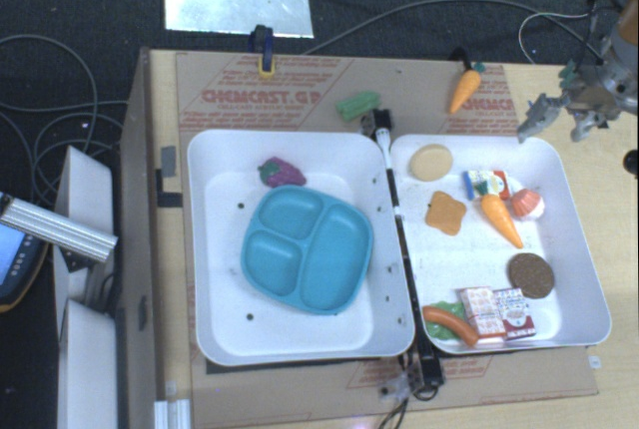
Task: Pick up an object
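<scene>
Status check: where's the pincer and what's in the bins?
Pincer open, holding nothing, above right bin's far corner. Carrot, cookie, cartons inside it. Blue tray in left bin. Nothing blocking.

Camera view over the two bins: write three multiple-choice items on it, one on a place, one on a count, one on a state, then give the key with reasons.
1. Where does the blue divided plate lie?
A. in the left bin
B. in the right bin
C. on the cardboard behind the bins

2. How many toy carrots are in view?
A. one
B. two
C. four

3. How is the claw placed?
A. pressed on the plate
B. above the right bin's far right corner, fingers apart, nothing between them
C. closed on a carrot

Key: 1 A, the plate fills the left bin's floor. 2 B, one carrot lies in the right bin, another on the cardboard behind it. 3 B, its two fingers spread over the bin's rim.
</scene>
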{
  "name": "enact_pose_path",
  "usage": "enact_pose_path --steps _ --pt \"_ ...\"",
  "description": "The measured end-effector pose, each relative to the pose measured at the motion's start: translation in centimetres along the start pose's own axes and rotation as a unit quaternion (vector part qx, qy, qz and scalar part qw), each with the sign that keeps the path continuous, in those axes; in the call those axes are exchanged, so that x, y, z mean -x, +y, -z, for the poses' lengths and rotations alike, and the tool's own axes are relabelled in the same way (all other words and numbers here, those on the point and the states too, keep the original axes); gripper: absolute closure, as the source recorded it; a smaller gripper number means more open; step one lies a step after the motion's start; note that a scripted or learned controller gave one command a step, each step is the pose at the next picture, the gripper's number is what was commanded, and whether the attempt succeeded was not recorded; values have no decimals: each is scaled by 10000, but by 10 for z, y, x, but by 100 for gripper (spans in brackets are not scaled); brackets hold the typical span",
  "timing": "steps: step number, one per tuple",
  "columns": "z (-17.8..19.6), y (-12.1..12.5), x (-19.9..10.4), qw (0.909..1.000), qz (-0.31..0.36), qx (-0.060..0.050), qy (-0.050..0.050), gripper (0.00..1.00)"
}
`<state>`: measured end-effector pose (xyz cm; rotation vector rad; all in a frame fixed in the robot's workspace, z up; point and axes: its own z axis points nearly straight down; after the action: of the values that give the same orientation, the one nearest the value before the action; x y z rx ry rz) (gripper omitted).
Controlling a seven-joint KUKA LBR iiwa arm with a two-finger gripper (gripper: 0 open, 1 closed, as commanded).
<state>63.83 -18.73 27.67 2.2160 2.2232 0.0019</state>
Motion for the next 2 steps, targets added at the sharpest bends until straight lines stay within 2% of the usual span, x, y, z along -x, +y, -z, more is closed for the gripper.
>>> enact_pose_path --steps 1,2 --pt "-180 30 11 10000 1 16 -5 0" --pt "-184 -7 19 10000 -5 87 -8 0"
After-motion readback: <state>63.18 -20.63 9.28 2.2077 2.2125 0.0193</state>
